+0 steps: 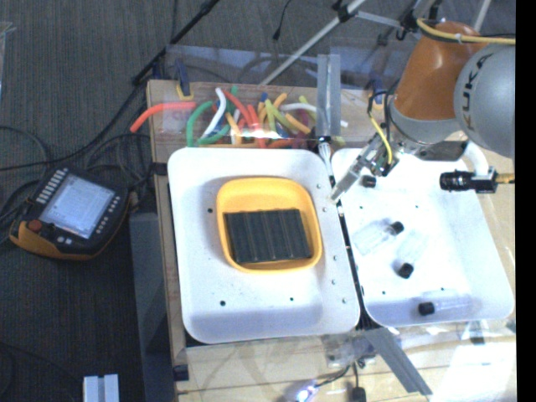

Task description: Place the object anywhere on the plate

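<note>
A yellow plate [224, 206] sits in the left white bin [197, 266], with a dark ribbed rectangular pad [266, 234] lying across its middle. Three clear vials with black caps lie in the right bin [469, 249]: one near the middle [378, 233], one just below it [410, 254], and one at the front edge [440, 306]. My gripper [339, 191] hangs over the right bin's far left corner, slanting down toward the wall between the two bins. It is above and left of the nearest vial and apart from it. I see nothing held at its tip.
Coloured tubes [251, 115] are piled behind the left bin. A teach pendant [71, 212] lies on the floor to the left. A metal post [328, 99] rises behind the bins' shared wall, and tripod legs cross the back.
</note>
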Action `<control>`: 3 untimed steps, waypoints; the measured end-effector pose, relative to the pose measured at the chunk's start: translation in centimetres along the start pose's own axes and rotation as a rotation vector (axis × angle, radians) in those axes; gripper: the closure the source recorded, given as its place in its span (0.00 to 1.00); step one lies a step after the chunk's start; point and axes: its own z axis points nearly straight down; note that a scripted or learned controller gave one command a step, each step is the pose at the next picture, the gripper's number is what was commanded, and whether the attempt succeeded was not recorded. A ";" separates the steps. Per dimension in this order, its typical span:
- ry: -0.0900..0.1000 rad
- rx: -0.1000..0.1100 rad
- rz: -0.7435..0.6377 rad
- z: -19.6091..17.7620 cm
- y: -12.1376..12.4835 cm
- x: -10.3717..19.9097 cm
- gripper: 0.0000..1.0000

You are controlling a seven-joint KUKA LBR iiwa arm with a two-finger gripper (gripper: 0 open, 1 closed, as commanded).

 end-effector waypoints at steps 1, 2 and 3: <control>-0.008 0.008 -0.317 -5.2 0.0 -0.9 0.00; -0.008 0.009 -0.381 -15.1 0.1 -1.7 0.00; -0.005 0.008 -0.337 -10.7 2.8 1.9 0.00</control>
